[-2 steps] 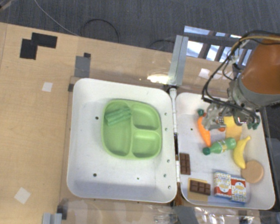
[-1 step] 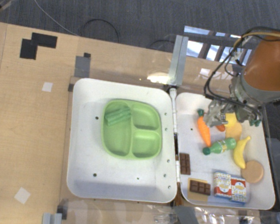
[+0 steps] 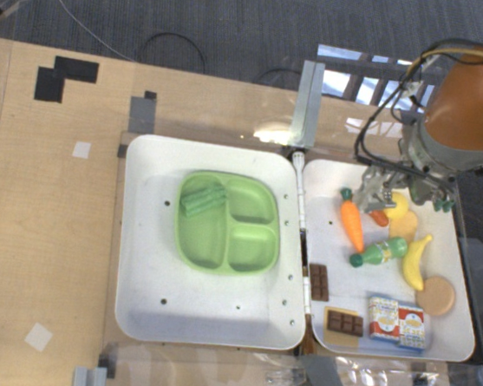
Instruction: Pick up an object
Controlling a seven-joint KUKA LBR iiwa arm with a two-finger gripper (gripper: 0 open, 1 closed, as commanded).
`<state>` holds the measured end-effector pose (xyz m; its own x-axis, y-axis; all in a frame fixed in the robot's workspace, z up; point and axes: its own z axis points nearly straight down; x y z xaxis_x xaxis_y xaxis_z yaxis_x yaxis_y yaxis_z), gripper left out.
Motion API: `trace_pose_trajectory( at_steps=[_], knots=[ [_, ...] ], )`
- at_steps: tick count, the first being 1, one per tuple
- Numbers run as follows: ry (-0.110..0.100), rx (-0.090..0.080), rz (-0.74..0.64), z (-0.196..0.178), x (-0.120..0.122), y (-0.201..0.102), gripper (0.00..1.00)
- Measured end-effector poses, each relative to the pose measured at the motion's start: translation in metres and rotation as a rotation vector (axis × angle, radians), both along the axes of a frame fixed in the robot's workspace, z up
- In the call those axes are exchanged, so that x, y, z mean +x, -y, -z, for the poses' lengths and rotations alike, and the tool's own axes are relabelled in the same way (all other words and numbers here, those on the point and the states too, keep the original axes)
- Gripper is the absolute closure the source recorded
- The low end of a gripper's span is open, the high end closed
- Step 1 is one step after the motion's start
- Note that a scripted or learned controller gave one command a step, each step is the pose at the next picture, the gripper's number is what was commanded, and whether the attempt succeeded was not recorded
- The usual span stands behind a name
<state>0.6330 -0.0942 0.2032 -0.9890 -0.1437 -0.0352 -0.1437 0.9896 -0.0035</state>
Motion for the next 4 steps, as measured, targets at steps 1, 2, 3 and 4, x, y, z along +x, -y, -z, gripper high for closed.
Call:
trace_pose_trajectory(
  at_steps=[1,2,3,4],
  knots=[
    [0.011,0.001,0.001,-0.013,0.003,-0.001,1.00],
    [-0.030,-0.005,-0.187,0.069,-0.012,0.054,1.00],
    [-0.025,-0.006,-0.189,0.066,-0.010,0.052,0.00],
    [-0.019,-0.007,-0.241,0.114,-0.012,0.002,0.00]
  ],
)
